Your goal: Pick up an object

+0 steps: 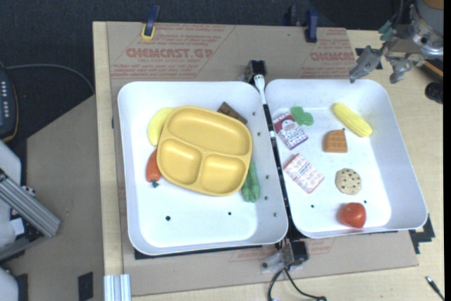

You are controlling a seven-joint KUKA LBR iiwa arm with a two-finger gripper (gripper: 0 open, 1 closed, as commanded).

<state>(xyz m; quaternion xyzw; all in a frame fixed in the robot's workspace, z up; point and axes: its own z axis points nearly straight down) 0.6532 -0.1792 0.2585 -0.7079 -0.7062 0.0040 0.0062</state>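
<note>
Tool (378,65) hovering above the right bin's (412,183) far right corner, fingers spread apart, gripping nothing. Approach step, by my reading. Nearest candidate: corn cob (351,119), lying in the bin's far part, just near-left of the tool. Next: shifting over it, then descending.

Yellow three-compartment plastic tray (204,150) covered most of a brown flat piece (230,111), an orange-red toy vegetable (153,168) and a green leafy toy (251,184). Grey arm (430,7) was cut off by the right edge.
</note>
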